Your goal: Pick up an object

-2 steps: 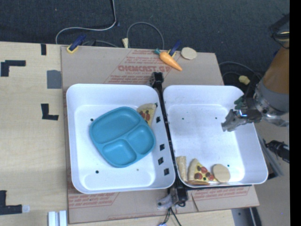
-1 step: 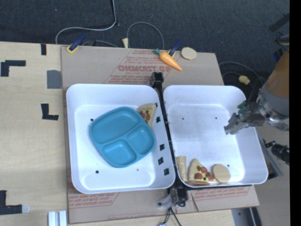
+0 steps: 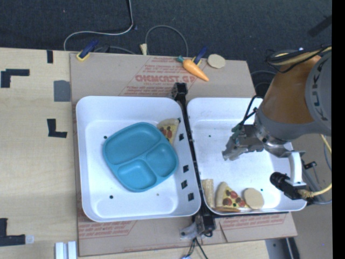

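Arm: grey KUKA arm with an orange band (image 3: 288, 90), reaching in from the right, wrist over the right bin.
Pincer: grey two-finger pincer (image 3: 233, 151), low over the bare middle of the right bin's floor; nothing seen between the tips; released or clenched cannot be told from this angle.
Right bin: shallow white plastic bin (image 3: 215, 109), lying just right of the black divider rail (image 3: 186, 144).
Pizza slice toy: triangular slice with red dots (image 3: 230, 198), lying flat at the near edge of the right bin, apart from the pincer.
Round biscuit toy: pale tan disc (image 3: 253, 198), just right of the slice, touching or nearly so.
Bread piece: narrow beige strip (image 3: 207, 190), in the near left corner of the right bin, beside the slice.
Left bin: shallow white plastic bin (image 3: 89, 144), bearing a blue three-compartment plastic plate (image 3: 140, 156) in its middle.
Second pizza slice: small slice (image 3: 169, 128), tucked at the plate's far right rim, close to the divider.
Bench: brown cardboard sheet (image 3: 156, 77) under both bins.
Beyond the bins: orange toy carrot (image 3: 194, 69) and pale round disc (image 3: 216, 61), on the cardboard, well apart from the pincer.
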You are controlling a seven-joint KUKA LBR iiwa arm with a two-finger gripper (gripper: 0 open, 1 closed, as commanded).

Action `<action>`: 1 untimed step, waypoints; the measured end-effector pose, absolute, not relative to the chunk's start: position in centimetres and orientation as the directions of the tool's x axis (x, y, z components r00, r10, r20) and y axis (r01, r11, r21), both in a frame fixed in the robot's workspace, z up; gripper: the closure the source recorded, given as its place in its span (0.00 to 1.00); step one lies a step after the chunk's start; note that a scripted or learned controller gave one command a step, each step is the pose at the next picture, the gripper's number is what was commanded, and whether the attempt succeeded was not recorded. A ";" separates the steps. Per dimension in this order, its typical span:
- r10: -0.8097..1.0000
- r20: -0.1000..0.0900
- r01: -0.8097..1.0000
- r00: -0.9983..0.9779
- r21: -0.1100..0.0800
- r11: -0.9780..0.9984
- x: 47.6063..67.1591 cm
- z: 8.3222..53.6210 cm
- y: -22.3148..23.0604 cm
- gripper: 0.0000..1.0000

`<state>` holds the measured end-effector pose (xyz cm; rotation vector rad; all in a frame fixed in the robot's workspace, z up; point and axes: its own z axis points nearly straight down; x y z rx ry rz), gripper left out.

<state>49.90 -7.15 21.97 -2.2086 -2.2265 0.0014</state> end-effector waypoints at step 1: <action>1.000 0.004 1.000 -0.011 -0.006 0.011 48.2 18.2 2.5 1.00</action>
